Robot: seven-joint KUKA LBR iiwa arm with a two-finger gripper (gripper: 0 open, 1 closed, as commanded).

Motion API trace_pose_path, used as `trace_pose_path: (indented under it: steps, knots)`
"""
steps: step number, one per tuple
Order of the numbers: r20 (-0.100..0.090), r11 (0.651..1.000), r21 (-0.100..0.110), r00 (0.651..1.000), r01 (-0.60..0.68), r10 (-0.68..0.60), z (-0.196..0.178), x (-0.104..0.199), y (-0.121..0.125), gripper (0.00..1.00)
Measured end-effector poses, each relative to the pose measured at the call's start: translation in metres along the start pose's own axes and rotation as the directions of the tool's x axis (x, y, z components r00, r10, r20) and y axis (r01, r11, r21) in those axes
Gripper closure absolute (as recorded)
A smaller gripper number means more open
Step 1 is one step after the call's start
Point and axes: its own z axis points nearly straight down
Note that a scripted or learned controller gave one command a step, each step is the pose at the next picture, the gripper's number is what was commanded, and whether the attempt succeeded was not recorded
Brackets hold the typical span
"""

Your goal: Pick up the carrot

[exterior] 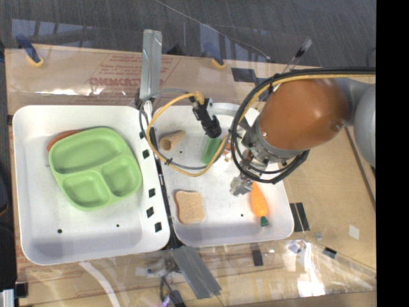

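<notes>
Lying in the right bin (275, 226) near its front right corner, the carrot (258, 203) looks light, stiff and smooth; grasp mid-body. Whether the gripper (241, 185), just beside it, is clenched, I cannot tell.

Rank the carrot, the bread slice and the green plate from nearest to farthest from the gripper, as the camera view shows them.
1. Carrot, right beside the gripper.
2. Bread slice, same bin, toward the view's left.
3. Green plate, in the other bin.
</notes>
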Motion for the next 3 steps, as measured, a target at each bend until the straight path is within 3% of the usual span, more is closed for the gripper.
trace_pose_path:
  steps: [1, 2, 3]
  knots:
    - [-0.011, 0.933, 0.003, 0.933, 0.36, -0.36, -0.038, 0.036, 0.02, 1.0]
    - [-0.01, 0.937, 0.006, 0.937, 0.349, -0.349, -0.037, 0.026, -0.007, 1.0]
    - [-0.004, 0.994, 0.003, 0.994, 0.109, -0.109, -0.008, 0.101, 0.023, 1.0]
